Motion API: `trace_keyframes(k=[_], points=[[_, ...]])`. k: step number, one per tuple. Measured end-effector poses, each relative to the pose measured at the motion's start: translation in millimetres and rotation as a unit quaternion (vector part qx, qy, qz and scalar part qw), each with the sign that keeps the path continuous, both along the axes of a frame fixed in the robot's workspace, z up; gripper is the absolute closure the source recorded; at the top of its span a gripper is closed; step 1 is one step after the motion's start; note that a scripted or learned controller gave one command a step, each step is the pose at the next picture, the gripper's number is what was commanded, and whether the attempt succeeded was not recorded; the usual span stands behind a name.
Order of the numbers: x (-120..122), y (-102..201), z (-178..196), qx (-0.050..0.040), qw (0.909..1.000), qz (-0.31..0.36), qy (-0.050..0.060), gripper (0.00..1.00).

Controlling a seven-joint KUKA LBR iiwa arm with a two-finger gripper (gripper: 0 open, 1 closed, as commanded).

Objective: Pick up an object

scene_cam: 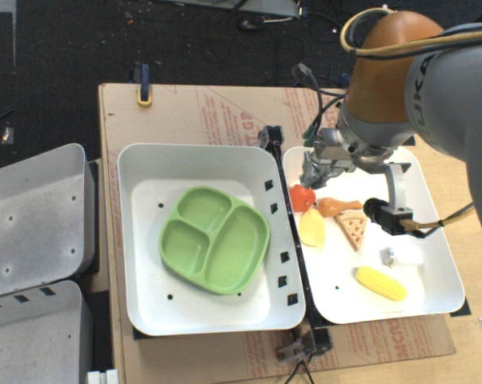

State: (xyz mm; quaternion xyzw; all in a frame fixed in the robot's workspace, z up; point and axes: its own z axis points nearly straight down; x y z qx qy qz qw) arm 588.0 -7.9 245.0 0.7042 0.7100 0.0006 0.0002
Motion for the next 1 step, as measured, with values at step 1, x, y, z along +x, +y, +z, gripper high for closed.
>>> trace_keyframes(k=[1], points=[[10.8, 61.9, 1.0, 0.0006, 1.0, 0.0, -0.001, 1.0]])
